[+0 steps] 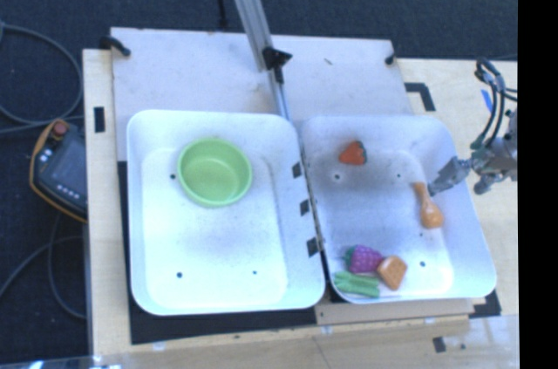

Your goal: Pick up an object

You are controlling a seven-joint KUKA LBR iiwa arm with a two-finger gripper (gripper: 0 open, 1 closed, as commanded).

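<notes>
While we are waiting at the right bin's [453, 271] right rim, our gripper [453, 175] is sitting just right of the orange toy [427, 208].

We are seeing the toy lying a little nearer, its long side running far to near; we cannot tell how our gripper is set.

Matt white plastic bins [218, 271]; smooth green plastic bowl [214, 173].

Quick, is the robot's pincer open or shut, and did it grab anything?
Pincer: cannot be told; it sits at the right bin's edge, beside the orange toy.
</notes>
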